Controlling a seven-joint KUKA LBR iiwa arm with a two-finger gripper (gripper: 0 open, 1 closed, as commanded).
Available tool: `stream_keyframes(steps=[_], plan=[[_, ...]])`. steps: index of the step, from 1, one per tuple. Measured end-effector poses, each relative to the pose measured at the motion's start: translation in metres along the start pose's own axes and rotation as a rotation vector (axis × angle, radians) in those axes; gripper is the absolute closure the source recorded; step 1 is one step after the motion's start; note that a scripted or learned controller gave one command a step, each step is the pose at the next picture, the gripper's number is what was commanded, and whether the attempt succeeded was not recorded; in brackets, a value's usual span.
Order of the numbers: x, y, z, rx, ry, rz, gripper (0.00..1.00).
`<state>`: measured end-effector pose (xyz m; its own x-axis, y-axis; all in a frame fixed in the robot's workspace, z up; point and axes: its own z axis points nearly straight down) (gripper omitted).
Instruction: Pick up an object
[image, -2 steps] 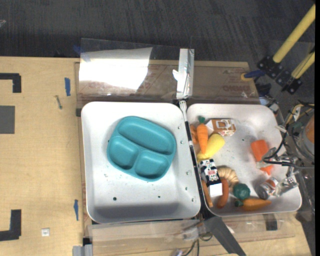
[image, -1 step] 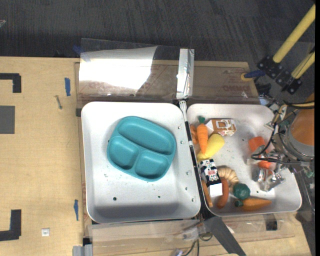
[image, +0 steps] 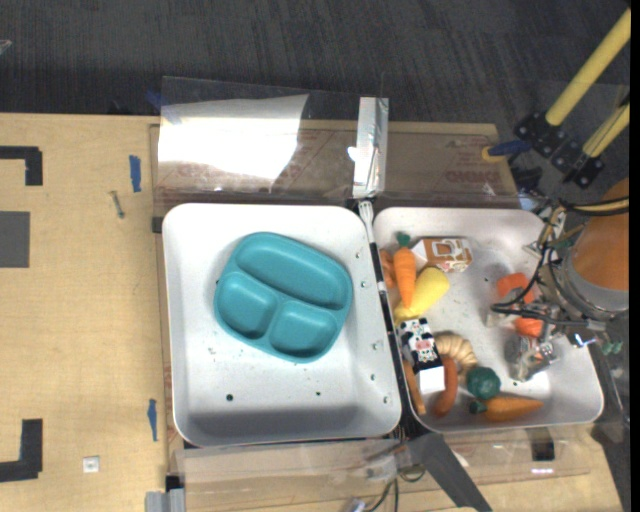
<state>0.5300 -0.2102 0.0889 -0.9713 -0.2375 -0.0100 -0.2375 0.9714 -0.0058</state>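
Two shallow white bins side by side on the bench: left bin (image: 190, 330) carrying a teal divided plate (image: 283, 295), long axis running from far-left to near-right, three compartments facing up, bare white floor all round it, widest along the near edge. Right bin (image: 590, 395) crowded down its left side: an upright-lying carrot (image: 403, 278) with green top pointing far, long axis near-to-far, touching a yellow pear-like piece (image: 428, 290) just to its right; a small printed carton (image: 446, 253) at the far end; a black-and-white cow-patterned block (image: 423, 352) nearer, long axis near-to-far, hard against the dividing wall; a tan croissant shape (image: 462, 350) beside it; a green ball (image: 484, 381) and a second carrot (image: 512, 406) lying left-to-right along the near rim, tip pointing right. Open floor mostly in the far-right middle of that bin. Gripper (image: 530, 350) low over the right part of the right bin, amid black cables and orange fittings; cannot tell whether clenched or released, nor whether anything sits in it.
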Motion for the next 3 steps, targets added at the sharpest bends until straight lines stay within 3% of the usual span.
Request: stream_keyframes(steps=[1,2,3], plan=[[-0.002,0.037,0.0,-0.001,-0.002,0.014,0.0],[-0.006,0.037,-0.013,0.003,-0.014,0.012,1.0],[-0.039,0.053,-0.155,0.002,-0.007,-0.109,1.0]])
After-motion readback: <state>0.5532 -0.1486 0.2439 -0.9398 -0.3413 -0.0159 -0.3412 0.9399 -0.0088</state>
